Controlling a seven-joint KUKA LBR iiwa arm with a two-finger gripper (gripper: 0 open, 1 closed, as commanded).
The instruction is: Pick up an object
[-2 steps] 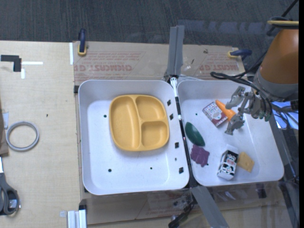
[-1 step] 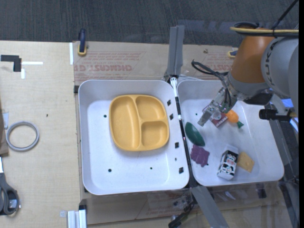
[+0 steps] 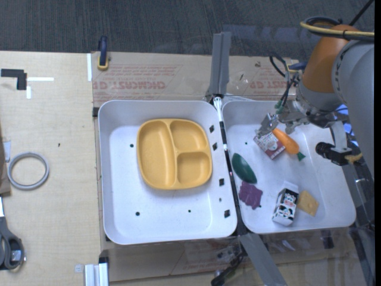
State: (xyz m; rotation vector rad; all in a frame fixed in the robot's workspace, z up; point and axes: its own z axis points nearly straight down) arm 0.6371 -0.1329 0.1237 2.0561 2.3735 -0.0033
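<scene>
- In the right bin (image 3: 333, 210), near its upper middle, the gripper (image 3: 269, 126) hangs just above a small red-and-white packet (image 3: 269, 145) with a carrot (image 3: 286, 142) touching its right side.
- The jaws look parted around nothing, though at this slant I can't be sure.
- To grip well, I'd descend square on the packet, clear of the carrot.
- Nearby lie a green leaf (image 3: 244, 167), a purple piece (image 3: 250, 195), a cow-print carton (image 3: 286, 206) and a cracker (image 3: 308, 202).
- The left bin (image 3: 119, 219) bears a yellow divided plate (image 3: 174, 154); the bench (image 3: 53, 231) is pale wood.
</scene>
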